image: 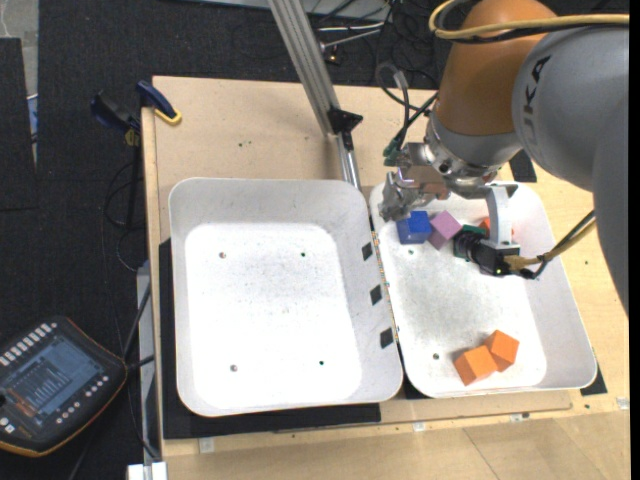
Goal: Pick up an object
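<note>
i take the blue block [411, 229] as my landmark. it lies at the far end of the right bin [560, 308], and i judge it the likely target, since the gripper [400, 198] hangs just above its far edge. a purple block [444, 228] sits touching or just beside the blue block on the arm's side, which crowds any grasp from there. two orange blocks [488, 358] rest well apart from the blue block, toward the near end of the same bin, touching each other. the left bin [190, 298] lies across the shared rim from the blue block. the arm comes in low over the far corner, i think, because the cluster sits close to the bin wall. i cannot tell how the gripper is set; the wrist hides it, and i see nothing held.
</note>
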`<state>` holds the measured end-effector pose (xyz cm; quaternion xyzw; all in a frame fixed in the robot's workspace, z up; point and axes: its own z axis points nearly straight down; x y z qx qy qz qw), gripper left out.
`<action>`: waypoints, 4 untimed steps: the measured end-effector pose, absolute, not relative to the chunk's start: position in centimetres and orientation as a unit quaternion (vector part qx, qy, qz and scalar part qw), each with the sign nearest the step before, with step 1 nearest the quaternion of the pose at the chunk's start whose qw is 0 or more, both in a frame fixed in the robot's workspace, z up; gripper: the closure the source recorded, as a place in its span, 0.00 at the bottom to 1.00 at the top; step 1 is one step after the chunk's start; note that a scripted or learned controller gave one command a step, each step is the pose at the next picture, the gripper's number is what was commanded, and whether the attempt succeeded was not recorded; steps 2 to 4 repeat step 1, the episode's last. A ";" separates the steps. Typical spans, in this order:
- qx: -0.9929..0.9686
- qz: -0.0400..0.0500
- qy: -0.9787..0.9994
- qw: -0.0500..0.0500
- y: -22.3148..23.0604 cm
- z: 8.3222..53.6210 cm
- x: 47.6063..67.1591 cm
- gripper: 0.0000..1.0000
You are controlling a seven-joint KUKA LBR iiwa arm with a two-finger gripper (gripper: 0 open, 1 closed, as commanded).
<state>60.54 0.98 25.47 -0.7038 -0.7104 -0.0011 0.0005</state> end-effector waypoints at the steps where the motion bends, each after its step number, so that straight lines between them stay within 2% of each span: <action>1: -0.704 -0.001 -0.710 0.001 7.2 25.4 59.9 1.00; 4: -0.704 -0.001 -0.710 0.001 7.2 25.4 59.9 1.00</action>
